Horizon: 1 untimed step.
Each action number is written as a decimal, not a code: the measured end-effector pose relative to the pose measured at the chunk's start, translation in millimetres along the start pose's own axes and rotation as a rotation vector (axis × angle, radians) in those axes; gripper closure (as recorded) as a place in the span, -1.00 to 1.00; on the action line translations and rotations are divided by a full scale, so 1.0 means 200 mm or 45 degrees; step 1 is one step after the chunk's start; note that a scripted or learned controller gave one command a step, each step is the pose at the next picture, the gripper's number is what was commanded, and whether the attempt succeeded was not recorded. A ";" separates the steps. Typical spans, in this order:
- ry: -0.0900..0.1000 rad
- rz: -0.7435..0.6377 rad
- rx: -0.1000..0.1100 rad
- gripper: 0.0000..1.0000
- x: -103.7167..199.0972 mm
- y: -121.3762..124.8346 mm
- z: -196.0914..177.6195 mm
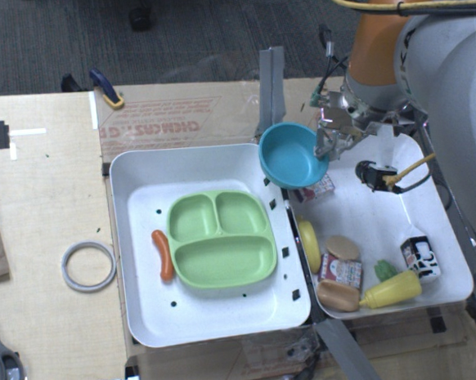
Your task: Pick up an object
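A blue bowl (pixel 291 156) is seen held up at the gripper (pixel 326 141), its rim pinched at the right edge; the fingers are closed on that rim, though they are partly hidden by wrist clutter and cables. The bowl is tilted, hanging over the seam between the bins. Below-left of the fingers, a green tray (pixel 222 239) and an orange sausage (pixel 163 254) are seen in the left bin (pixel 141 316). Below the fingers, in the right bin (pixel 436 210), a yellow item (pixel 308 242) is partly cut off by the wall. A packet (pixel 341 270) and a yellow bottle (pixel 390 289) lie there too.
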State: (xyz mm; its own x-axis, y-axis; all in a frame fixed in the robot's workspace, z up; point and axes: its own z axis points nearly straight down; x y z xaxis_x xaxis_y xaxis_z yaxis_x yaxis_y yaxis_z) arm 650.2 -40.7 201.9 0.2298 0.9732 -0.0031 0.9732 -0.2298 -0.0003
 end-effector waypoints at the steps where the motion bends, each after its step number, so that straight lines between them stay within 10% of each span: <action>1: 0.001 0.037 0.003 1.00 0.02 -0.17 -0.22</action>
State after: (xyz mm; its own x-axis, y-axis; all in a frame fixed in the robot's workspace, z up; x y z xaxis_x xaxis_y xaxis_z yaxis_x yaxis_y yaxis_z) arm 617.7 -28.0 245.5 0.2580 0.9661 -0.0023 0.9661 -0.2580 -0.0024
